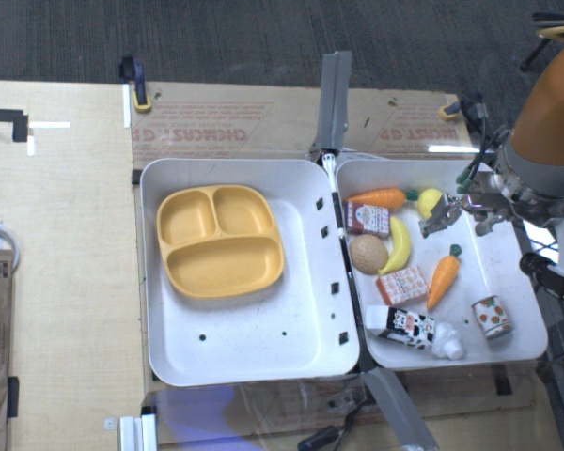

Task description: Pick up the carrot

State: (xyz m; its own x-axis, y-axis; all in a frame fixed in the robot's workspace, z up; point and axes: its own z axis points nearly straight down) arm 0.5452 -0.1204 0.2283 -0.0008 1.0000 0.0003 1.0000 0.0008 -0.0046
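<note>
Brightness: even, fairly bright overhead light; the white bins (254,355) nearly wash out.
Glare: a bluish-white sheen on the bench (56,280) at its near edge, below the left bin.
Shadows: soft and short, beside the yellow plate (221,241) and under the toys.
Sharpness: mildly soft throughout; small labels unreadable.
Blur: the gripper (444,216) looks slightly smeared.
Edges: the far floor is dark and grainy.

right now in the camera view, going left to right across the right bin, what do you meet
brown ball → banana → carrot with its green top by the tool → small can. The tool hovers above the bin, between the banana and that carrot. The second carrot, the cartons and the lemon overlap these in order, so they are left out.
</note>
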